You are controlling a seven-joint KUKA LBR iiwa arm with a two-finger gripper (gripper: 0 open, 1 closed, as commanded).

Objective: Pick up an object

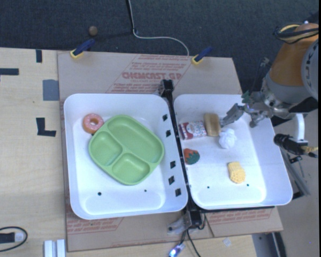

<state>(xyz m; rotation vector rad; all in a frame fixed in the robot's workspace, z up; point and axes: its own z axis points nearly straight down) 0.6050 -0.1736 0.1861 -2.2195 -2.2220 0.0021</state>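
**A:** Objects for picking sit mostly in the right bin (267, 189). Start at the left, though?

**B:** Left bin (75, 159) holds a green divided plate (127, 149) across its middle, tilted in the frame, with a pink doughnut (92, 123) touching its upper-left edge. Bare white floor runs along that bin's lower side.

**A:** And the right one?

**B:** Against the divider lie a red-and-white packet (192, 129) and, below it, a small red and green piece (191, 156). A tan block (212, 124) touches the packet's right end. Just right of it is a crumpled white lump (228, 138), and lower down a yellow piece (236, 172) with open floor all round.

**A:** Any writing?

**B:** Red print on the cardboard (144, 74) above the bins, reversed and too blurred to read. The packet's label is illegible.

**A:** The arm?

**B:** It enters at the upper right, orange band uppermost, wrist leaning left over the right bin's upper-right corner. The gripper (243, 115) has its fingers spread apart with nothing between them, one fingertip near the tan block.
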